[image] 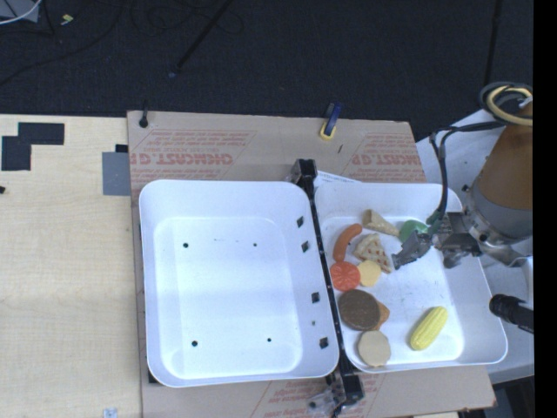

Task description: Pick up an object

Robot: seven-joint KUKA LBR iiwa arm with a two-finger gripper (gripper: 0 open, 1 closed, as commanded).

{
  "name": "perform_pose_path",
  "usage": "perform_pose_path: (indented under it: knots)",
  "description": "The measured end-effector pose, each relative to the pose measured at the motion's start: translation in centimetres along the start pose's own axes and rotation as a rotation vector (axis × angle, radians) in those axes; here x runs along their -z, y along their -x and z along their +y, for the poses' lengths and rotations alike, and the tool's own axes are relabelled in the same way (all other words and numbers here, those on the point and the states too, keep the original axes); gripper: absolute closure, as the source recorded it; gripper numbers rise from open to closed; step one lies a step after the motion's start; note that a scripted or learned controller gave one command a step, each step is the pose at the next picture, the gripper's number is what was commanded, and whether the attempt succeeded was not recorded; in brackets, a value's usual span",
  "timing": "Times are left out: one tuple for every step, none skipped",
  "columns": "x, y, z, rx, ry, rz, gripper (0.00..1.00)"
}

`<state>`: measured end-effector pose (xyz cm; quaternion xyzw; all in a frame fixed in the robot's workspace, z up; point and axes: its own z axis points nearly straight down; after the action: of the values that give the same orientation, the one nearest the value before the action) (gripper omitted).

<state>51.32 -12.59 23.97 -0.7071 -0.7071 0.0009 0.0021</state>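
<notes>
From my seat I see the arm reaching in from the right, its gripper low over the right bin, beside a small green piece near the bin's upper middle. I cannot tell how wide the tool stands, nor whether it has hold of anything — the dark tip blurs against the bin floor. The toy food lies in this bin: an orange sausage, a wedge of cheese, a red slice, a brown disc, a pale round biscuit and a yellow corn cob near the front. The left bin sits just beside it.
</notes>
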Motion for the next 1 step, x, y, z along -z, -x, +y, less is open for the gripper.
perform_pose_path:
  knots:
    - [-9.17,-2.70,-0.33,0.002,-0.008,0.002,0.00]
